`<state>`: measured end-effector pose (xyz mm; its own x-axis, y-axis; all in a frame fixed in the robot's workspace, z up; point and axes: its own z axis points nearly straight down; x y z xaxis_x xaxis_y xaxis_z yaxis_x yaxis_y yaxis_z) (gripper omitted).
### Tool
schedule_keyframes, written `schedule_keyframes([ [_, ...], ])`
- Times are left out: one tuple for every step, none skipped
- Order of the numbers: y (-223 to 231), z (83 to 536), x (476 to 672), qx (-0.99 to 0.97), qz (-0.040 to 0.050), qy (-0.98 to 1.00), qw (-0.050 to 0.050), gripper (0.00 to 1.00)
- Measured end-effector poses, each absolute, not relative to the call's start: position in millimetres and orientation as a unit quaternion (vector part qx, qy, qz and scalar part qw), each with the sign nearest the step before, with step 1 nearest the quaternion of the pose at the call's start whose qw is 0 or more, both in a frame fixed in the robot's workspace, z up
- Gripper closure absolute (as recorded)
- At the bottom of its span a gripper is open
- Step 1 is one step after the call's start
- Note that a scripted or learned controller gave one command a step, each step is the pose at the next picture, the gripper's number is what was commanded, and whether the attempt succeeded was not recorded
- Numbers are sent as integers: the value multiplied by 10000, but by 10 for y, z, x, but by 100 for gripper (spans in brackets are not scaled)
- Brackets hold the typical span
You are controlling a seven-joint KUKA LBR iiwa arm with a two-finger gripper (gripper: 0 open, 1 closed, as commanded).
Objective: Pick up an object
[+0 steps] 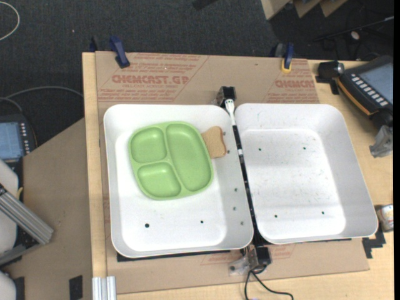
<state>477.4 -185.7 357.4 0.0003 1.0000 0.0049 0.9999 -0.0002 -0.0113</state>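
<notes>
Across the middle, a brown counter (pixel 156 80) with red lettering, carrying two shallow white bins side by side. Right bin (pixel 300 167) speckled with small dark marks. Left bin (pixel 115 167) holding both candidates for the pick.

Largest of these: a green divided plate (pixel 170 160), lying flat in the upper middle of the left bin, three compartments facing up. Looks wide and low, so probably awkward for a two-finger grasp except at a rim or across one of the raised ridges between compartments.

Smaller: a tan block (pixel 215 142), touching the plate's right edge, just beside the wall shared by the two bins. Seems the easier target, narrow enough to fit between the fingers, though crowded on both flanks.

Smallest, on the counter's far edge: a blue clamp (pixel 119 52) and a second clamp (pixel 287 56), well apart from the bins and of no concern here.

Whether the fingers stand apart or together: cannot tell.

For a sound pick, judged from this layout:
- Favour the tan block.
- Come straight down, fingers lined up along the free axis, toward the near and far sides, not toward the plate and the wall.
- Go low enough to bracket the block before closing.
- Lift slowly, watching for the plate dragging along.
- If choosing the plate instead, pinch the rim at its left side, away from the block.
</notes>
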Motion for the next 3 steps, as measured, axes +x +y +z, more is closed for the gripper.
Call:
schedule_keyframes([
  [-2260, 4534, 5157, -7076, -20, -7066, -75, 100],
  [-2024, 3562, 4772, -7074, 21, -7067, 52, 100],
  [-2248, 4712, 5235, -7064, -26, -7077, -82, 100],
])
